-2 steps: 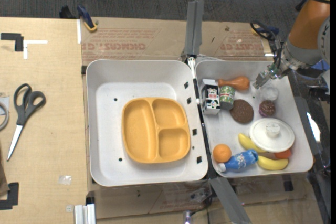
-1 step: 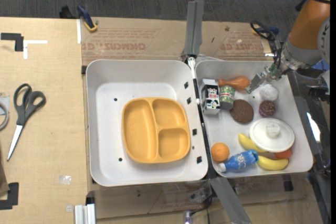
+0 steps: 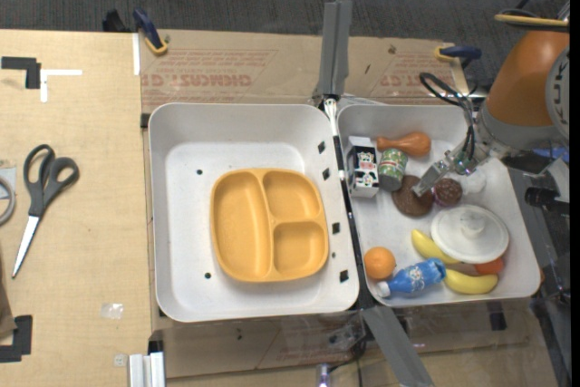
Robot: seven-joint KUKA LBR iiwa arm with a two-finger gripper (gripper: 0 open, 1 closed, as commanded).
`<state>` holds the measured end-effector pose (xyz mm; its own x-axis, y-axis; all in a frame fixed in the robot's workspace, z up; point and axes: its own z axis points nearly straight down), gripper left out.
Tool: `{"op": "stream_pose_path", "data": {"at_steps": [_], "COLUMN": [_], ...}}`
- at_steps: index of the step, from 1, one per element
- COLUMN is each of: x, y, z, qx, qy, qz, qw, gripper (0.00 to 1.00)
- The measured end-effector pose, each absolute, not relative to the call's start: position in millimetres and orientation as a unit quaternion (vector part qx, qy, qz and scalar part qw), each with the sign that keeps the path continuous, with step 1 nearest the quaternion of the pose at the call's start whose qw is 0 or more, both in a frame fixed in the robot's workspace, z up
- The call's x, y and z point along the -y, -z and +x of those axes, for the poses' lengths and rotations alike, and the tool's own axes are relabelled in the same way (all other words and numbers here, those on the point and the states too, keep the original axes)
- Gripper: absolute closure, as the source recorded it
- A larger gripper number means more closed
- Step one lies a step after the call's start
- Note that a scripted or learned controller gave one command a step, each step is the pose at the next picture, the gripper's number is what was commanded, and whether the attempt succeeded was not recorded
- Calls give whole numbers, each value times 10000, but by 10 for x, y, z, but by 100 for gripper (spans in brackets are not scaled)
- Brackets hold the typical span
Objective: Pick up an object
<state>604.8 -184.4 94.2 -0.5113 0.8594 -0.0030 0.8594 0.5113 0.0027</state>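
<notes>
The right bin (image 3: 517,195) holds several small things. At the back lie an orange gourd-shaped toy (image 3: 405,143), a green can (image 3: 392,166) and a small printed carton (image 3: 364,169). My gripper (image 3: 433,180) reaches in from the right and hangs low over the bin's middle. Its tip is just above a flat brown disc (image 3: 410,202) and beside a dark red round piece (image 3: 448,191). Nothing is visibly held. Toward the front are a white domed lid (image 3: 469,234), two bananas (image 3: 470,283), an orange (image 3: 380,263) and a blue bottle (image 3: 413,278).
The left bin (image 3: 172,195) holds a yellow divided plate (image 3: 269,223). Scissors (image 3: 41,186) lie on the wooden bench at far left. A grey post (image 3: 333,50) stands between the bins at the back, and blue clamps (image 3: 149,29) grip the cardboard.
</notes>
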Motion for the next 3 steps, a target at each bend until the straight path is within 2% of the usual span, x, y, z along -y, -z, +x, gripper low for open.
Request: {"op": "stream_pose_path", "data": {"at_steps": [1, 2, 3], "x": [1845, 1654, 1483], "y": [-1043, -2094, -916], "z": [6059, 6138, 5452], "qx": [-8689, -8181, -7583], "qy": [-13, 4, 4], "qz": [4949, 5751, 6519], "qw": [36, 14, -3], "gripper": [100, 100, 100]}}
